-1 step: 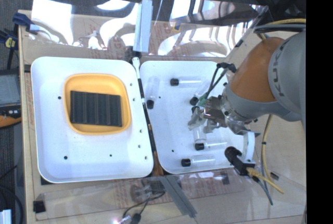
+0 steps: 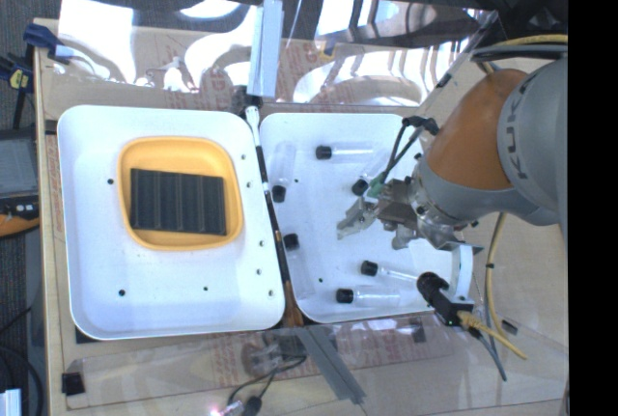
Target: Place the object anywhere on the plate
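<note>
**Tubes lie below the claw, plate far to the left**

Several clear tubes with black caps lie in the right bin (image 2: pixel 319 303). One tube (image 2: pixel 340 152) rests near the top edge, its long axis running left-right. Two more (image 2: pixel 381 269) (image 2: pixel 359 294) lie near the bottom edge, also roughly left-right, just below the gripper (image 2: pixel 359 219). Which one is the target I cannot tell. Nothing shows between the claw's tips, and whether it is released or clenched cannot be made out. The yellow plate (image 2: pixel 180 158) sits in the left bin (image 2: pixel 87 289), well apart to the left, so a carry must cross the divide between the bins.
</note>
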Robot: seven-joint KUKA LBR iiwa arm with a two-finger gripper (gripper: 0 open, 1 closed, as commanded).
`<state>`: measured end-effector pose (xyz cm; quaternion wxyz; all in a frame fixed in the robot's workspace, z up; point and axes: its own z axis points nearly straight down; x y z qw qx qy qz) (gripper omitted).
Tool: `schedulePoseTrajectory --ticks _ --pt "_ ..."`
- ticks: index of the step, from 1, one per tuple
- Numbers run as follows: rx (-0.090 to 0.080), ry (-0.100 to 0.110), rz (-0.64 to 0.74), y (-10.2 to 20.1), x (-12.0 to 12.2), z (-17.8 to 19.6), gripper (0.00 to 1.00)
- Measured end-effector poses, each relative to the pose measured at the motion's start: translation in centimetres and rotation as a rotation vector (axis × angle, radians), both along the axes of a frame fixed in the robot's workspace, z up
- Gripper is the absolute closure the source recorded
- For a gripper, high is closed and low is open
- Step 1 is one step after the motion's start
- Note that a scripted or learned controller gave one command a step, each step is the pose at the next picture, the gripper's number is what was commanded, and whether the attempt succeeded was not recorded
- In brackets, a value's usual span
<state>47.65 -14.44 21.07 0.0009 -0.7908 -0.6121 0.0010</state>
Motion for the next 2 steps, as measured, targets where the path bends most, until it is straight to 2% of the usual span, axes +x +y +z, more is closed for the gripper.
schedulePoseTrajectory --ticks 1,2 --pt "0.000 0.001 0.030 11.5 3.9 0.3 0.00" --pt "0.002 0.004 0.219 16.3 5.2 -2.0 0.00"
